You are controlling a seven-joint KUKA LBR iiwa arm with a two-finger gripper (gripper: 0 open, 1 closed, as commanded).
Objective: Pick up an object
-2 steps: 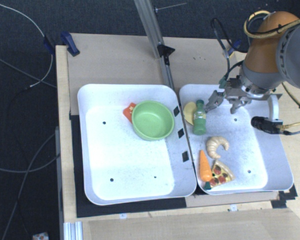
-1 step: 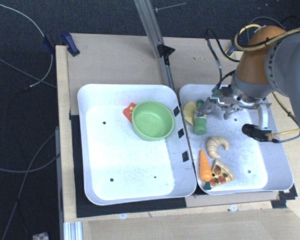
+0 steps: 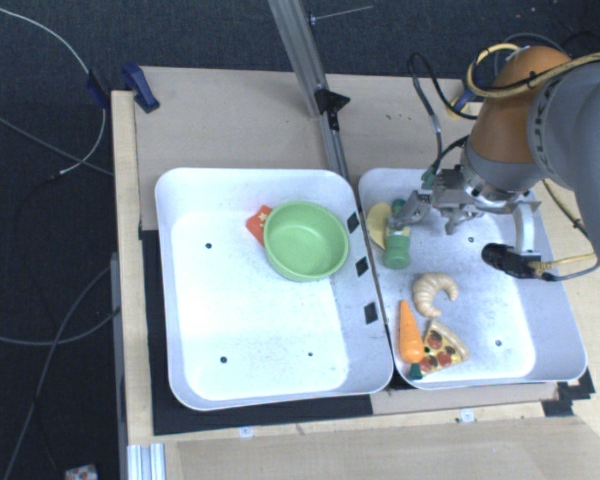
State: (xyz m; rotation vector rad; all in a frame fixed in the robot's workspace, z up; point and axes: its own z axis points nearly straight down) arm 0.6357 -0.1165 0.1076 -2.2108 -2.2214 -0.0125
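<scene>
Surroundings: I see a wooden bench (image 3: 230, 108) on dark carpet, a slanted metal pole (image 3: 302, 53) crossing from twelve o'clock to between the bins, and a blue clamp (image 3: 138, 86) at the bench's ten o'clock corner.
Obstacles: the pole's foot stands just beside the right bin's eleven o'clock corner, near the gripper.
Left bin (image 3: 210, 358): I see a green bowl (image 3: 305, 240) toward its one o'clock area, touching a small red-orange piece (image 3: 257, 222) at the bowl's nine o'clock side.
Right bin (image 3: 540, 338): a green cylinder (image 3: 396, 247) and a pale yellow piece (image 3: 379, 223) lie at ten o'clock; a croissant (image 3: 435, 291), a carrot (image 3: 409, 332) and a pizza slice (image 3: 442, 348) lie toward seven o'clock.
Arm: it enters from three o'clock.
Gripper (image 3: 410, 212): it sits just above the green cylinder; I cannot tell whether it is spread or pinched together, or gripping anything.
</scene>
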